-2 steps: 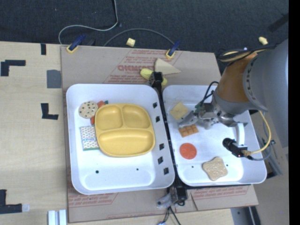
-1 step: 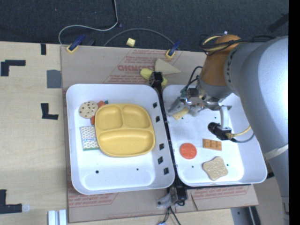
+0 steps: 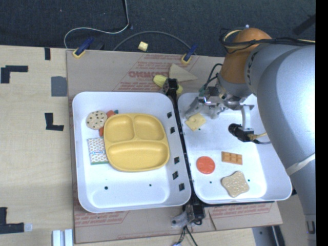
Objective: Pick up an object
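On the worktop [image 3: 31, 152], the left shallow white plastic bin [image 3: 97, 188] holds a yellow plastic divided plate [image 3: 136, 141], which serves as the landmark here. Just left of the plate, touching its upper-left edge, lies a round tan cookie with dark chips [image 3: 96, 119]. Below that cookie, against the plate's left side, sits a flat pale checked cracker [image 3: 96, 150]. A small red-orange piece [image 3: 109, 114] peeks out between the cookie and the plate's rim.

To the right of the plate, past the black divider, lies the right shallow white plastic bin [image 3: 266, 168]. Nearest the plate in it is a pale yellow cheese-like wedge [image 3: 195, 121], level with the plate's top edge. Lower right of the plate rests a flat red round disc [image 3: 206, 165]. Further right sit a small orange waffle-like rectangle [image 3: 232, 158] and, below it, a tan slice of toy bread [image 3: 235, 184].

The gripper [image 3: 209, 105] hangs just above and right of the cheese-like wedge; whether its fingers are apart or together cannot be told, and nothing is seen between them.
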You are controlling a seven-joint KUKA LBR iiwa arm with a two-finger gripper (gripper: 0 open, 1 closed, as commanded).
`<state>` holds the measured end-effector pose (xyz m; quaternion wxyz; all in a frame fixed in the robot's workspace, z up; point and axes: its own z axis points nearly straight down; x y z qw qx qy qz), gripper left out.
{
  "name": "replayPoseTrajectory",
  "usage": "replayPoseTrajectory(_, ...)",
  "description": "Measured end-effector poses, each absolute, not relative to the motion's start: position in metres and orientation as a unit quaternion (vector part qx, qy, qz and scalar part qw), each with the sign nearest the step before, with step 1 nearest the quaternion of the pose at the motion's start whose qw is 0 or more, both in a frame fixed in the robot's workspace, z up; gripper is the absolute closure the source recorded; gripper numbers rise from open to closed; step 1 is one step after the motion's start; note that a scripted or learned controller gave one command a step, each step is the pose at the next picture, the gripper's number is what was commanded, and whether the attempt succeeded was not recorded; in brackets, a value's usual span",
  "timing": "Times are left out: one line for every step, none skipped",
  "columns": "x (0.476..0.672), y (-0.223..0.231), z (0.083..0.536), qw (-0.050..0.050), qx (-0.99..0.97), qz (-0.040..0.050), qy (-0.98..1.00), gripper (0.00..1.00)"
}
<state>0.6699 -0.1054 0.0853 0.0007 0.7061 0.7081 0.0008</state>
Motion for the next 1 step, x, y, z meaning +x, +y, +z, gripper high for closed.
replayPoseTrajectory(0.6625,-0.0957,0.0854,0.002,0.707,-0.0004,0.708,0.0)
